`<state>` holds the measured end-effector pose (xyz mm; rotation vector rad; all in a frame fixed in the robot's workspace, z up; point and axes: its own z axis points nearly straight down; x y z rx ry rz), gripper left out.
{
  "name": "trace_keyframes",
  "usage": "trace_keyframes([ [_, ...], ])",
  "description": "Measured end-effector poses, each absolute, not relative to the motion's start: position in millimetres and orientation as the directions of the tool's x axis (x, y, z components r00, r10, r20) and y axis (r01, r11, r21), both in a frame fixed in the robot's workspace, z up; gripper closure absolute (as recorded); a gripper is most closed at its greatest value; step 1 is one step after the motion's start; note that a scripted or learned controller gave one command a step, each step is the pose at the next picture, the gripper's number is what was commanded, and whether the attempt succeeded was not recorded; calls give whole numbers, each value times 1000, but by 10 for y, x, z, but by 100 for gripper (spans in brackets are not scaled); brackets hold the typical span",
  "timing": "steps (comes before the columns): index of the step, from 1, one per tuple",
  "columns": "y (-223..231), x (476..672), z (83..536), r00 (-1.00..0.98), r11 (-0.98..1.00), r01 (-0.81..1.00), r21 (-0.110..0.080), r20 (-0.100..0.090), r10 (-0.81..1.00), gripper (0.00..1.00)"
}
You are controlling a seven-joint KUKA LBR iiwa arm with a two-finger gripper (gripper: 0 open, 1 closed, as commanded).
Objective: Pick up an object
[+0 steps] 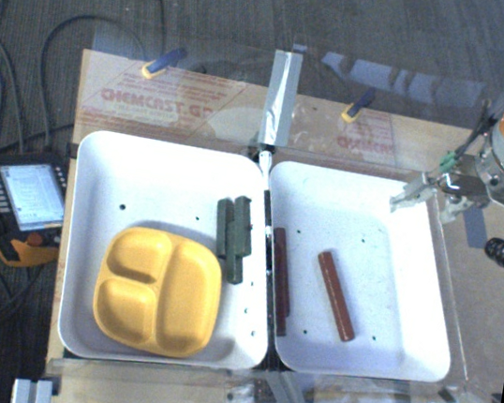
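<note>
Gripper [422, 190] hovers over right bin [430, 272] far corner, grip state unclear to us; red rod [336, 295] lies mid-bin, we judge likely target.

Yellow tray [159, 290]; red-brown stick [337, 296]; white bins [106, 163]

We see dark grey carpet [216, 10] with black cables [11, 44] looping across it. A plywood board [182, 104] tops the bench, two blue-and-yellow clamps [163, 62] at its far edge. A pendant [19, 202] with lit screen lies left.
</note>
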<state>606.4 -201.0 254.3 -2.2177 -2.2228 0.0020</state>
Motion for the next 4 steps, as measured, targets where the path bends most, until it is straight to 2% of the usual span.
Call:
trace_keyframes([
  [1,-1414,5363,1614,-88,88,996,-4,2,996,0],
  [2,-1227,5480,909,-165,165,986,11,-6,986,0],
  [3,-1219,5490,1011,-165,165,986,14,-5,986,100],
  [4,-691,5783,1830,-10,10,1000,-3,-2,1000,100],
])
